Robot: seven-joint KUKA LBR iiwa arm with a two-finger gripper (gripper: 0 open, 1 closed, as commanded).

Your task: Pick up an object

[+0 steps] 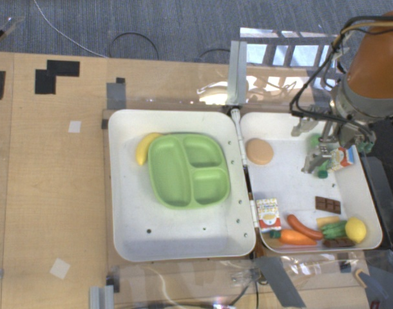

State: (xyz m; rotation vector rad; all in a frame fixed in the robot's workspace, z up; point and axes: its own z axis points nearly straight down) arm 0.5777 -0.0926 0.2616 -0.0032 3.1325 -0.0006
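Item: carton (341,158), right bin (283,192), upper right of frame | my jaws (320,163) beside it, state: cannot tell | handling: likely light, stiff, crushable; grip across flat sides.

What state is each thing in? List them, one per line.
gripper: low over the right bin, finger state unclear
green divided plate: upright, flat in the left bin
banana: lying partly under the plate's edge
tan round bun: resting alone near the divider
small carton: lying flat
carrot: lying on its side
lemon: resting in the corner
chocolate bar: lying flat
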